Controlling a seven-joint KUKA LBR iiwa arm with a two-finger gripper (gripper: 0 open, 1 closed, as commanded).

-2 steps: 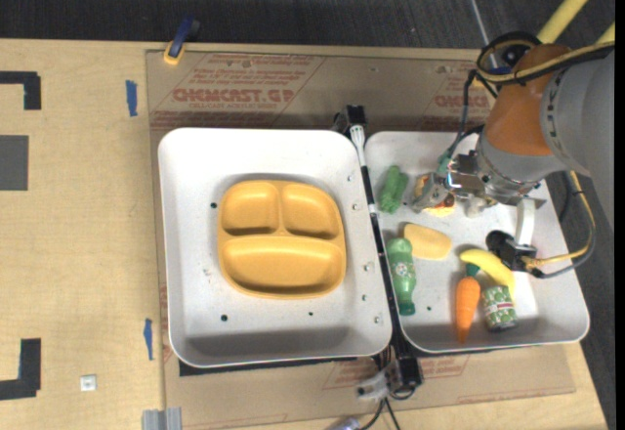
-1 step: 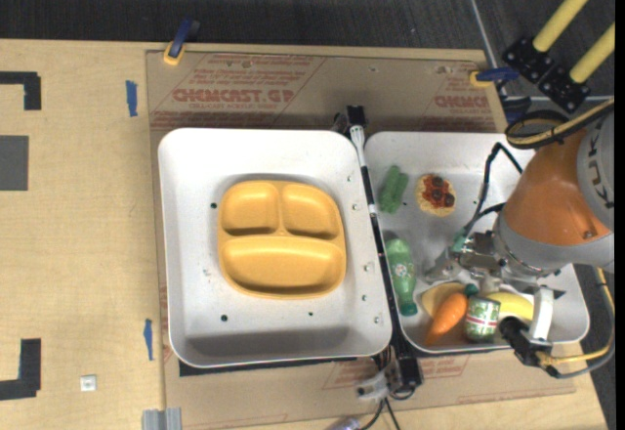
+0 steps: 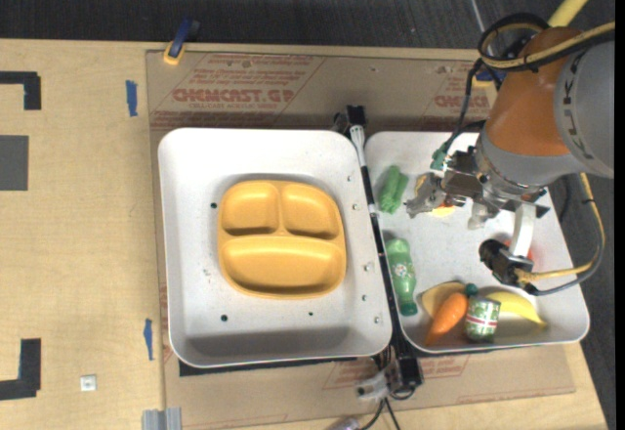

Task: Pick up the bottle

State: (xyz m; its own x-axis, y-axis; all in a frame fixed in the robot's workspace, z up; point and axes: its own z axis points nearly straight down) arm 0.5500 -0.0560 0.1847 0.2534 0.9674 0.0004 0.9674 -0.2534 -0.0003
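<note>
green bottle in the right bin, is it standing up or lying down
Lying down. The green bottle rests on its side along the right bin's left wall, its length stretched across the floor.

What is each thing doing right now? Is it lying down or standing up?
Green bottle: lying down by the right bin's left wall.
Green pepper: lying flat.
Carrot: lying against the banana.
Banana: lying flat.
Can: tipped on the banana.
Yellow tray: upside down.
End effector: above the right bin.
</note>
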